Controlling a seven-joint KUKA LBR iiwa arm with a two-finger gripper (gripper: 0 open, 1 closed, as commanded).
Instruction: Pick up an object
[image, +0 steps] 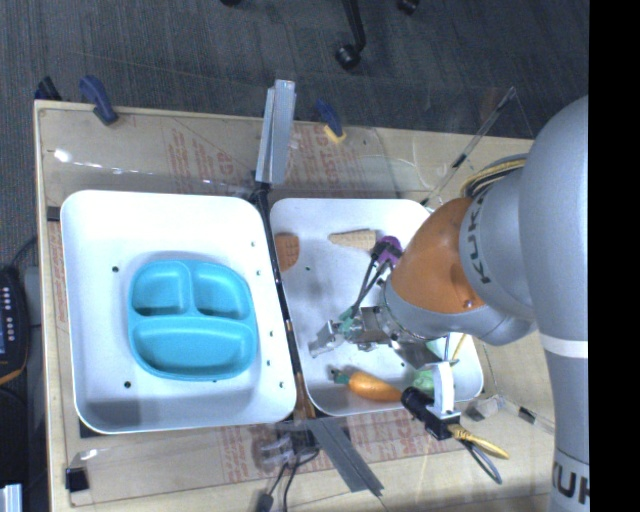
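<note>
My gripper (327, 340) hangs low over the middle of the right bin (310, 215), reaching in from the right below the orange wrist band. An orange carrot-like piece (372, 386) lies just below and right of it, near the bin's front wall. A green piece (426, 380) sits beside the carrot, partly behind the arm. A brown oval piece (287, 250) rests at the bin's left wall, and a tan wedge (350, 238) lies at the back. A purple piece (387, 245) shows at the edge of the arm.
The left bin (90, 230) holds a blue divided tray (192, 318). A grey bar (275, 130) stands behind the seam between the bins. Blue clamps (98, 98) grip the bench's back edge. Yellow-handled pliers (478, 443) lie on the bench at the front right.
</note>
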